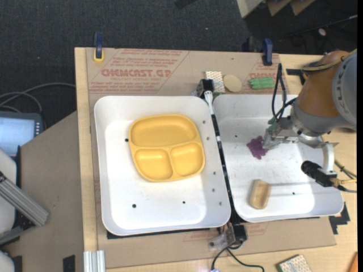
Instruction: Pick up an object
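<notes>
A small purple object point(257, 147) lies in the middle of the right bin point(244, 115). My gripper point(270, 138) is low in that bin, right beside the purple object on its right and touching or nearly touching it. A tan, bread-like block point(260, 194) rests near the right bin's front edge, well apart from the gripper. The grey arm with its orange band point(320, 92) reaches in from the right.
A yellow divided plate point(166, 147) sits in the left bin point(113, 174). Behind the bins on the bench lie a beige round object point(232, 83) and a green object point(261, 83). A black fitting point(317, 173) sticks out by the right bin's right edge.
</notes>
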`<state>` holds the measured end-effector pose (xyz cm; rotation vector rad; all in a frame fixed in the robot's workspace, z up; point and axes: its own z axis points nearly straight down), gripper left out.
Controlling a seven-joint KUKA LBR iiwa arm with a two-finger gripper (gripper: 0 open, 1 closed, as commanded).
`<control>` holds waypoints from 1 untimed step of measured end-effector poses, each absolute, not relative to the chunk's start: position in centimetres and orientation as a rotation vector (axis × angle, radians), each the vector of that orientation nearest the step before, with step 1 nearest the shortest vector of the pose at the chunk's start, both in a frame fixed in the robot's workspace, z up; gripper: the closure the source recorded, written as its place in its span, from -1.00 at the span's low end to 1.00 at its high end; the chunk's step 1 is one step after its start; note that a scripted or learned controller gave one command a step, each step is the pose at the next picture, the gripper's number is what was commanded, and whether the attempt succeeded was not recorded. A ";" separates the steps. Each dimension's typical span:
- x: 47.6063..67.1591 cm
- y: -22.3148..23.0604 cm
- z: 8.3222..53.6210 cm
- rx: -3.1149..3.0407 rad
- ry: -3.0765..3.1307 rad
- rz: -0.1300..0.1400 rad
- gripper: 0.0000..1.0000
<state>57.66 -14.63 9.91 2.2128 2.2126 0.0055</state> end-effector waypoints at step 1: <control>57.6 -14.6 9.8 2.214 2.213 0.004 -1.00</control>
